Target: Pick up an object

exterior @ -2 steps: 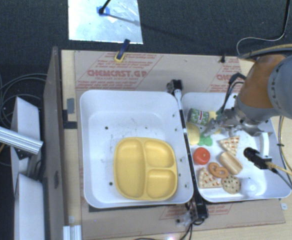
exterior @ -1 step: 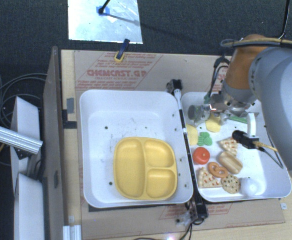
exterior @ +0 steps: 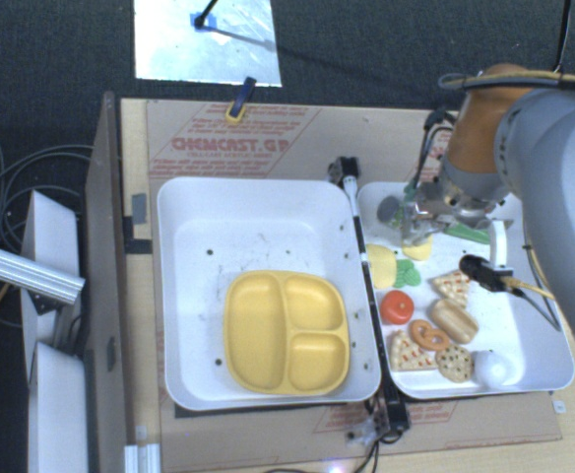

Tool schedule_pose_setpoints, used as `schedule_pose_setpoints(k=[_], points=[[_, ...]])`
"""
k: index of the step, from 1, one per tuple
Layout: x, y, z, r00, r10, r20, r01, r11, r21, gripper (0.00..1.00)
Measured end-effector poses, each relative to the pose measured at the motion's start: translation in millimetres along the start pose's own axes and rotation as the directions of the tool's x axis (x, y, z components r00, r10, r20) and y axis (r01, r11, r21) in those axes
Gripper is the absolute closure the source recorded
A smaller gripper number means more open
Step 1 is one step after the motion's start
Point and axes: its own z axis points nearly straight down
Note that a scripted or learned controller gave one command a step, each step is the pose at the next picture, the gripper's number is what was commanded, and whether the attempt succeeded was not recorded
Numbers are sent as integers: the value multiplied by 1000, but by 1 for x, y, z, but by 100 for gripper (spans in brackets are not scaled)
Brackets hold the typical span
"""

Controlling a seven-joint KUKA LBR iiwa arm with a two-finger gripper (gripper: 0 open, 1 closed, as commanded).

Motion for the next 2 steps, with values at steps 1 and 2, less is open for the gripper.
schedule_pose_setpoints(k=[1, 2], points=[[0, 1, -1, 1000, -2, 1, 2, 1000, -5, 0], [-25, -1, 10, 1000, 1, -9, -1, 1000, -19, 0]])
